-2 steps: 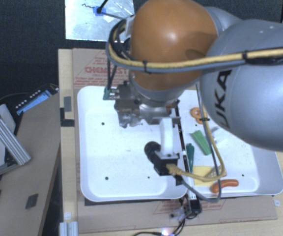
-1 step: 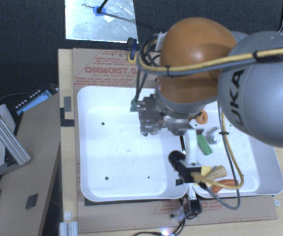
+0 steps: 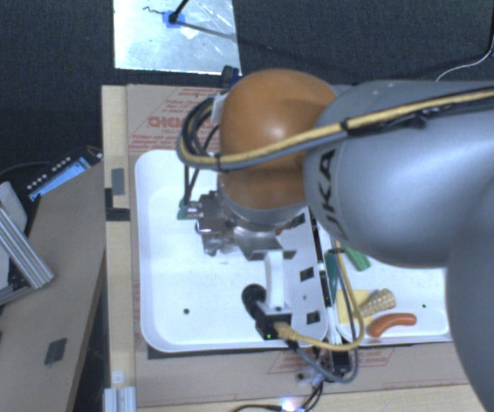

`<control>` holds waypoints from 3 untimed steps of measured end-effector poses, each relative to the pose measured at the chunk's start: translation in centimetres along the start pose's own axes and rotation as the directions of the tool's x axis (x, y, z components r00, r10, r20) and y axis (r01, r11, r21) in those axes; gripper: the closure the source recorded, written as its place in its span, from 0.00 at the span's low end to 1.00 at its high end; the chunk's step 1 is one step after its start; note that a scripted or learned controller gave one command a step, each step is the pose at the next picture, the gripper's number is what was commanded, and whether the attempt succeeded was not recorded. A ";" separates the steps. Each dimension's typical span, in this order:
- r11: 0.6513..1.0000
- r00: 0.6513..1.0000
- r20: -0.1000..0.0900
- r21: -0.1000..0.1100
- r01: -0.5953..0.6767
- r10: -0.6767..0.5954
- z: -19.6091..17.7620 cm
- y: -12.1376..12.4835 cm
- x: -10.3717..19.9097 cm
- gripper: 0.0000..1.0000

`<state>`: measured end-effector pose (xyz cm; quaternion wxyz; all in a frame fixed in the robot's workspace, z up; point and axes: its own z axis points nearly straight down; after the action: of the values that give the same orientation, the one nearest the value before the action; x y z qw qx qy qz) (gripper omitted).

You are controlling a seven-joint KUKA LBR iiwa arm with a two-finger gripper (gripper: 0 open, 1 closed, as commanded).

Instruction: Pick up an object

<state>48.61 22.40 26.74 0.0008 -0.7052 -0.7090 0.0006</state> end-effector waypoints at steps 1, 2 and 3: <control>1.000 1.000 -0.007 -0.016 0.000 0.000 -12.9 0.1 0.3 1.00; 1.000 1.000 -0.002 -0.005 0.004 -0.004 -13.2 0.1 0.3 1.00; 1.000 1.000 -0.007 -0.016 -0.001 0.001 -24.8 0.0 -0.4 1.00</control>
<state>48.70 21.95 51.53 -0.0023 -0.7055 -0.7087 -0.0073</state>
